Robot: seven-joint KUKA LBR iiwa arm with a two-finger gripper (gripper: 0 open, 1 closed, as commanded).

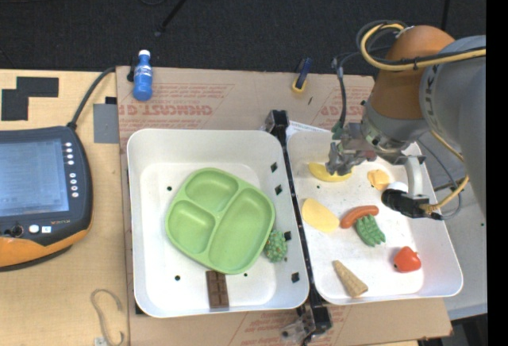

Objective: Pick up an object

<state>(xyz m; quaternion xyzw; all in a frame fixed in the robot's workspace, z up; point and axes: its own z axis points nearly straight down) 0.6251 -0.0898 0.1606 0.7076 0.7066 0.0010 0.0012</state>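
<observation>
Gripper (341,162) low over the yellow banana-like piece (324,172) in the right bin (444,273).

Nearest the camera in the right bin lie a tan cone (349,278) at about 6 o'clock and a red pepper-like toy (407,259) at 4 o'clock; mid-bin sit a yellow lemon-shaped piece (320,215), an orange sausage (359,216) and a green vegetable toy (370,231). Farther back, at about 11 o'clock in the bin, the banana-like piece lies flat, its long axis running roughly 9 to 3 o'clock, its right end hidden under the gripper. Whether the fingers are apart or together, I cannot tell. To grasp well, I judge the fingers should straddle the piece across its short width, centred, clear of the bin wall. The left bin (151,273) holds a green divided plate (220,217).
</observation>
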